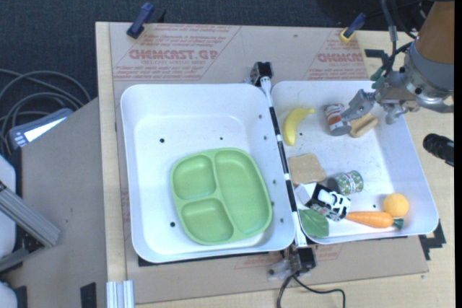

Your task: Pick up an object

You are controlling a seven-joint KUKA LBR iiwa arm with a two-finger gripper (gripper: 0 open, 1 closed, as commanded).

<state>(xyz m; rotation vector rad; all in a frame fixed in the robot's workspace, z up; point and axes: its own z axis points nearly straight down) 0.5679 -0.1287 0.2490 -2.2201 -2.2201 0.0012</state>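
Whether the jaws stand open or closed cannot be told. Near the yellow banana [295, 123] in the right white bin [415, 162], an orange carrot [368, 219] lies nearest, then a small glass jar [349, 182]; farther right, the gripper [359, 114] touches a silver-and-red can [334, 117].

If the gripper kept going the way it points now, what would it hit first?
Probably the small can lying in the right bin: the gripper points leftward at it and looks nearly touching, though depth is uncertain. The banana lies farther along.
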